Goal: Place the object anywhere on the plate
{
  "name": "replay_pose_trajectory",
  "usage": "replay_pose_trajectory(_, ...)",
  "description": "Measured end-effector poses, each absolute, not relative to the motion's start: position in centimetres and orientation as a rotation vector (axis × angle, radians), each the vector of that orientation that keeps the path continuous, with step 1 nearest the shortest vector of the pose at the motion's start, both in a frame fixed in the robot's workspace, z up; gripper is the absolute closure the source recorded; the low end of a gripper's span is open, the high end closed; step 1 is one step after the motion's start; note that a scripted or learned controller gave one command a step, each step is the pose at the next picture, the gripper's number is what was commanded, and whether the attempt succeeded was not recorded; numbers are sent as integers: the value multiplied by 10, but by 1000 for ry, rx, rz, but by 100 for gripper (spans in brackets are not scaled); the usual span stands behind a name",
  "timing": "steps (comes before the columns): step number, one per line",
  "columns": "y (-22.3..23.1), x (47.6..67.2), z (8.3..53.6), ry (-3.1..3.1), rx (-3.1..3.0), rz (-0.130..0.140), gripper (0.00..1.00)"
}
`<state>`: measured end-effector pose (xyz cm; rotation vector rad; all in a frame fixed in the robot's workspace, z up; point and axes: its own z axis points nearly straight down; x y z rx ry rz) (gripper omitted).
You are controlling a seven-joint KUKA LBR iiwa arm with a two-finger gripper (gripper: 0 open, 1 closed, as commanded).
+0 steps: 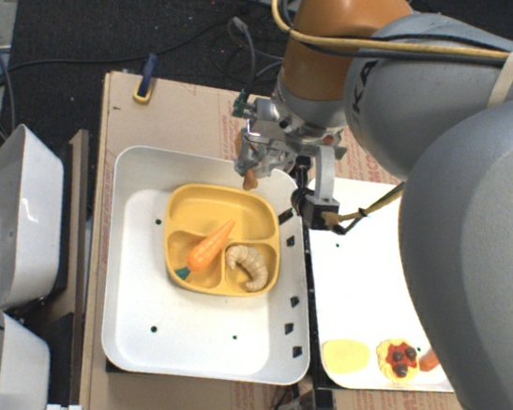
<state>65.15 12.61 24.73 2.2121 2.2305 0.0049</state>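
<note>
- Nearest to me, low in the right bin [362,262], I see a flat yellow disc [346,356] and beside it a small piece with red and dark bits on yellow [397,357], with an orange scrap [429,362] touching its right side.
- The grey arm [475,135] crosses over much of that right bin from the right.
- In the left bin [135,258] sits the yellow divided plate [223,206], toward the bin's far half.
- On the plate I make out a carrot [211,245], lying at a slant across the divider between the left and middle sections, its green end [181,273] low and left.
- Just right of the carrot, in the plate's lower right compartment, lies a pale curled shrimp-like piece [250,267].
- The plate's far compartment looks bare from here.
- Farther back, the gripper [253,174] hangs over the far rim of the left bin, just beyond the plate's far edge, well apart from the carrot and the pale piece.
- A small brownish tip shows at the gripper's lower end; I cannot tell whether the gripper is spread or pressed together.
- On the bench's far left corner lies a yellow-and-blue clamp-like item [145,80].
</note>
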Motion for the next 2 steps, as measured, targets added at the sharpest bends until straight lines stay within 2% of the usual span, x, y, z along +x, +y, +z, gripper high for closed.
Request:
replay_pose_trajectory(1,186,659,238,2229,2212,3,100)
replay_pose_trajectory(2,182,659,239,2225,2217,0,0)
